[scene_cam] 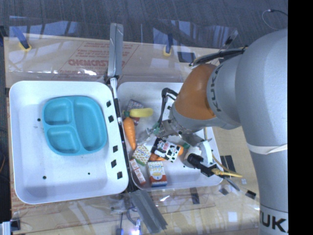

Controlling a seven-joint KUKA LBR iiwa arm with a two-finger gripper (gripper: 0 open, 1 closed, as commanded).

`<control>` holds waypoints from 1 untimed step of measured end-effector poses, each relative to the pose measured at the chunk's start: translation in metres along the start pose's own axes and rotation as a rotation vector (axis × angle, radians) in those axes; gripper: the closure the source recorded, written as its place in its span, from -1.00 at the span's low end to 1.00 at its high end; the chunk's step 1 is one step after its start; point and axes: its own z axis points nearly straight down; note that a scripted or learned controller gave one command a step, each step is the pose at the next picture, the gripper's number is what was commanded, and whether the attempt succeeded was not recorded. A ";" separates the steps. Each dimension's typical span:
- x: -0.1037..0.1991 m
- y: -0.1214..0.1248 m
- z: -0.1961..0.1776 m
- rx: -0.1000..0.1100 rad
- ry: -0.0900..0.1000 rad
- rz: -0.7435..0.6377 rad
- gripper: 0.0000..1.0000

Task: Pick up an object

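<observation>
The arm (230,97) reaches into the right bin (146,89), and its claw (164,131) hangs low over the clutter near the bin's middle; whether it is released or clenched cannot be told. A carrot (129,132) lies along that bin's left wall, a banana (141,113) toward its far edge, and a small carton (156,173) at its near edge. A blue divided plate (74,124) rests in the left bin (29,180).

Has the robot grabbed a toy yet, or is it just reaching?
Done: the arm has reached down into the right bin. In hand: the gripper sits among the toys, but I can't tell whether it holds one. Left: lifting something out. The carrot, banana and small carton lie in the bin.
</observation>
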 end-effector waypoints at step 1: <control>0.001 0.001 -0.010 -0.002 0.002 -0.006 1.00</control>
